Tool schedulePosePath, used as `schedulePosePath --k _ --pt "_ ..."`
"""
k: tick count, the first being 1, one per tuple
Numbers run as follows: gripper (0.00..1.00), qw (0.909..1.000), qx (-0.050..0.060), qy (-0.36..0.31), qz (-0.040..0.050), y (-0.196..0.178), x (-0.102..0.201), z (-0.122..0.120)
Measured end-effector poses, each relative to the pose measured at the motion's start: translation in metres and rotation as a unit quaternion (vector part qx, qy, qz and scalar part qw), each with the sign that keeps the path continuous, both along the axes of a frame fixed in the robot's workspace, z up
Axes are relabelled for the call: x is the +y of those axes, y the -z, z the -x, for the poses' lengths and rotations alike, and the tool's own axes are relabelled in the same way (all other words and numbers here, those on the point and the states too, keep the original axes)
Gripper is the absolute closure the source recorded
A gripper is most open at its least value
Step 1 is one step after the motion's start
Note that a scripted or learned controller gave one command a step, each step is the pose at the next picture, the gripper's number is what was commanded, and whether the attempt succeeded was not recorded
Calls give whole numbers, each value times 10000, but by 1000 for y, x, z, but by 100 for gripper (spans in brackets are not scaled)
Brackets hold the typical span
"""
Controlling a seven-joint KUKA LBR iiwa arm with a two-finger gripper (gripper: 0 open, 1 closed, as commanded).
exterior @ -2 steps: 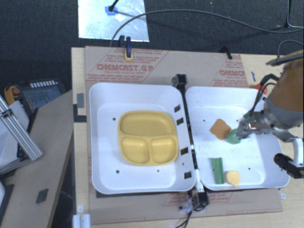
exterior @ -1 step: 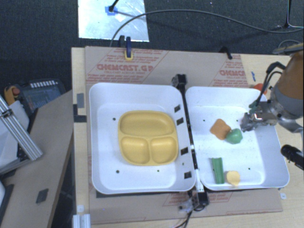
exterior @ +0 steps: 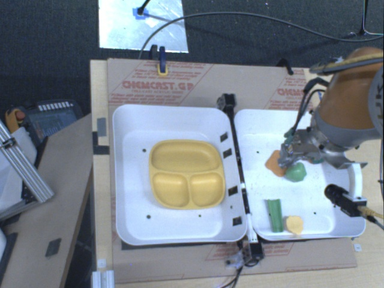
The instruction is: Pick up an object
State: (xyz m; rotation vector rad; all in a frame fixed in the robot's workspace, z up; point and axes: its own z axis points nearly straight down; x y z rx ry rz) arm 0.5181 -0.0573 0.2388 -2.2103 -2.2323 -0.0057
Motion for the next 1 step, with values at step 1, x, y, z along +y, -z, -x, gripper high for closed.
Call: schedulePosePath --k 1 --pt "100 10000 5 -5 0 7 61 -10"
